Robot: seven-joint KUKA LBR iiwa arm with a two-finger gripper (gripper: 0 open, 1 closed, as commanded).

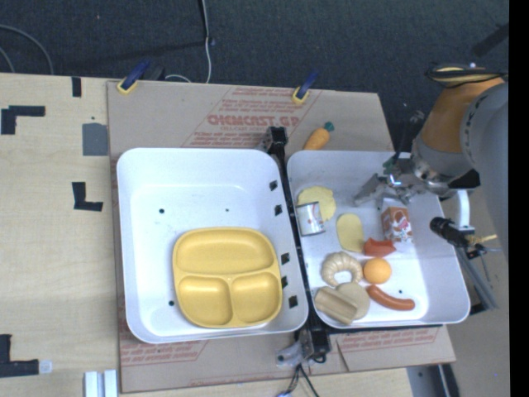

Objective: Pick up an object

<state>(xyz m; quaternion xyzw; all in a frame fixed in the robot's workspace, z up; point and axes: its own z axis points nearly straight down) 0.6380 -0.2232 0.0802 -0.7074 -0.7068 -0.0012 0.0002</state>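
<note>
My gripper (382, 186) sits low over the upper part of the right-hand shallow white plastic bin (438, 308); the metal fingers (366, 193) look splayed apart with nothing between them, though at this size I can't tell how wide the gap is. Candidate objects lie just below and left of me: a small red-and-white packet (397, 224) nearest, then a pale yellow oval slice (350, 231), a pale yellow round disc (317, 198) touching a small silver can (310, 218), a red pepper-like piece (379, 246), an orange ball (377, 270), a beige croissant (340, 265), a tan bread slice (342, 303) and a red sausage (390, 298). Risks, as I judge them: the flat slices offer little edge, so the fingers may close on air or skate off; the pieces are crowded, so a descent could nudge neighbours or pinch two; the ball may roll. An orange carrot-shaped toy (316, 138) lies outside on the cardboard, likely out of play. The yellow three-compartment plastic tray (228, 275) sits in the left bin. The fingertips blur into the bin floor; whether they touch it I cannot tell.
</note>
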